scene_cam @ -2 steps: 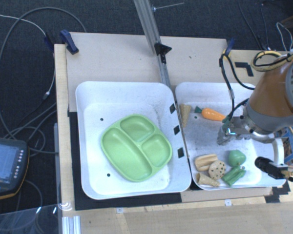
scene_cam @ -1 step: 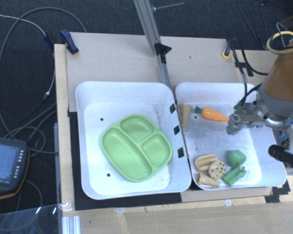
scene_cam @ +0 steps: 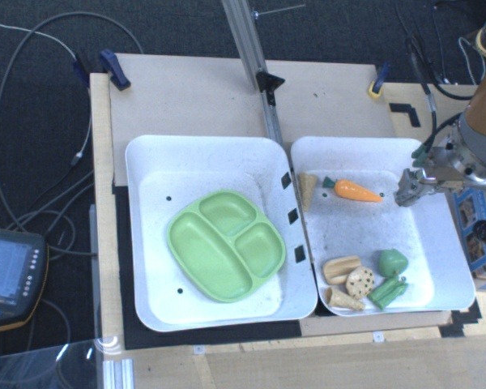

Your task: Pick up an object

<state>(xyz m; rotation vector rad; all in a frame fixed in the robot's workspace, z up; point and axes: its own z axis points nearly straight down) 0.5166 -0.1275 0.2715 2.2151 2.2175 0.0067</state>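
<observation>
Toy carrot [scene_cam: 357, 190] seen lying in right bin [scene_cam: 437, 241], near back wall, just beside gripper [scene_cam: 407, 190]. Jaw state cannot be told. Carrot judged light, rigid, smooth; grasp advised across thick orange middle.

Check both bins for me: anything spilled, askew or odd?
Nothing stands out. The green divided plate lies flat in the left bin; the carrot and other toy foods lie loose in the right bin.

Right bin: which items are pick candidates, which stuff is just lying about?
Candidates: carrot, cone, green pepper, cookie, bread pieces, near the gripper.

Lying about: green divided plate in the left bin, blue clamps, cables.
</observation>
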